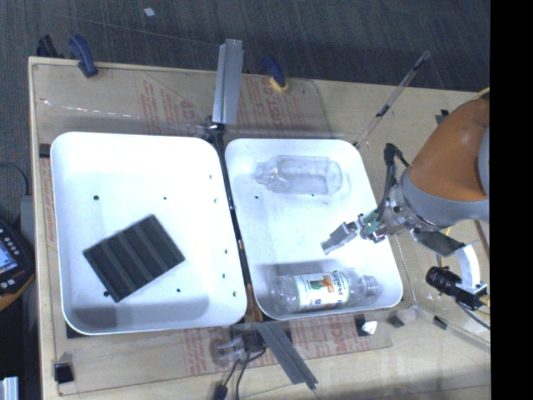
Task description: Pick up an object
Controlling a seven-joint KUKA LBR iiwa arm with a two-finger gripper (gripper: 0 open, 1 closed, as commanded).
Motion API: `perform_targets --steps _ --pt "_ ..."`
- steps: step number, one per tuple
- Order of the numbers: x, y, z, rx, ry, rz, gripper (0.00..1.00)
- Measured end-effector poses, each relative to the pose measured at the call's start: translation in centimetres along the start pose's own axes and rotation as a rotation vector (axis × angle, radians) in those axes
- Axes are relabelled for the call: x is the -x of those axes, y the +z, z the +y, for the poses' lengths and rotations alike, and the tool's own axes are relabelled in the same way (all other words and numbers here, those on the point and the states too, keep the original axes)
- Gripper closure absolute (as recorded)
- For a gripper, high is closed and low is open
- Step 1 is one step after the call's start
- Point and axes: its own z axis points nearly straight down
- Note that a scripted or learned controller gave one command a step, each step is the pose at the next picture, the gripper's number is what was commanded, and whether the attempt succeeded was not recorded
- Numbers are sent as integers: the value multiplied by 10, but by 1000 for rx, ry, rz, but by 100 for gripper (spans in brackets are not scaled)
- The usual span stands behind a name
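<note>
Gripper [340, 238] over right white bin [366, 169], grip state unclear. Nearest target: clear labelled plastic bottle [325, 291] near front wall. Advice: descend across bottle middle, avoid wall.

We see a pale wooden surface [350, 107] with blue clamps [83, 57] at its far edge, over dark carpeted floor [333, 15].

text: none legible | bottle [323, 291] label: orange-and-white, print too small
</note>
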Motion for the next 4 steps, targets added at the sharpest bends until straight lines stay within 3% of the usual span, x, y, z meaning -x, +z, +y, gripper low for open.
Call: perform_targets --steps 1,2,3,4 --pt "-48 104 16 12 -161 -5 0" --pt "-2 117 40 -2 76 1 0" --pt "8 126 40 -1 9 2 0" --pt "-48 43 81 -1 -37 2 0"
